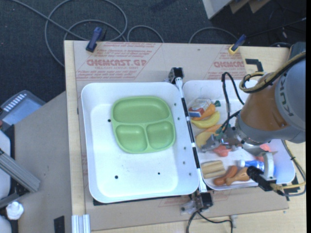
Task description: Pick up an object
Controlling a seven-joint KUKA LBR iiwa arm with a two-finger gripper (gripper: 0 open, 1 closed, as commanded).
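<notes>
Camera view looks down on the gripper (219, 139), which hangs low inside the right bin (286, 171), near that bin's middle. Its dark tip sits among small toy foods, and whether it is spread or pressed together cannot be told; nothing can be seen pinched in it.

Touching or just under the tip lies a small red piece (222, 151). Just to the gripper's picture-left is a yellow piece (203, 139), and just beyond the tip toward the top of the picture a banana (205, 122) lies with an orange piece (210, 111) on it. Farther that way is a clear packet with red and blue inside (197, 109). Toward the bottom of the picture, near the gripper, rests a tan bread roll (212, 168), and beside it an orange sausage-like toy (233, 175). A blue-and-white tube (258, 166) lies under the wrist, partly covered.

The arm (272, 106), with its orange band, covers much of the right bin, so anything below it is hidden. Black cables (228, 89) loop from the wrist over the bin's far side.

Well to the gripper's picture-left, past the shared rims, the left bin (97, 178) holds a green divided plate (143, 124), lying flat with its three compartments up. Both bins rest on a bench (121, 59) with red print.
</notes>
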